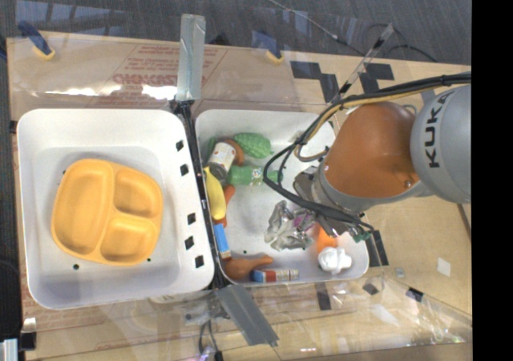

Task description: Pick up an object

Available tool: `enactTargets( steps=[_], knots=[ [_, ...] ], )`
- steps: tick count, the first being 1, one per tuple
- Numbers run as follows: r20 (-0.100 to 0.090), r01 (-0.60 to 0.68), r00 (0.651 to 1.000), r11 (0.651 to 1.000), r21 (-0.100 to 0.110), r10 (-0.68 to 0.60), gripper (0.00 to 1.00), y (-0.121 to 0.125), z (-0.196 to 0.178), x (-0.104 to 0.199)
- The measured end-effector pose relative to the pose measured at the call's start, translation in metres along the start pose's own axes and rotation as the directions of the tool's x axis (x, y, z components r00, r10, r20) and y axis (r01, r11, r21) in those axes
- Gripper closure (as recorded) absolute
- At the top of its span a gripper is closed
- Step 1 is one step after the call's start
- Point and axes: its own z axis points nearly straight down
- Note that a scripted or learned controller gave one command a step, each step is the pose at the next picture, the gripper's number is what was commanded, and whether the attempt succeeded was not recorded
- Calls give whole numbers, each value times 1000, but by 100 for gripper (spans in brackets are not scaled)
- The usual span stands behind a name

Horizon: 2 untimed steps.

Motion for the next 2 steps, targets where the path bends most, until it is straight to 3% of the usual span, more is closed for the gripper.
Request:
enactTargets(
  steps=[1,2],
  knots=[
    [9,195,981,981,13,-195,100,-16,-136,-58],
    [0,610,793,793,-2,-610,100,27,-20,-9]
  ],
)
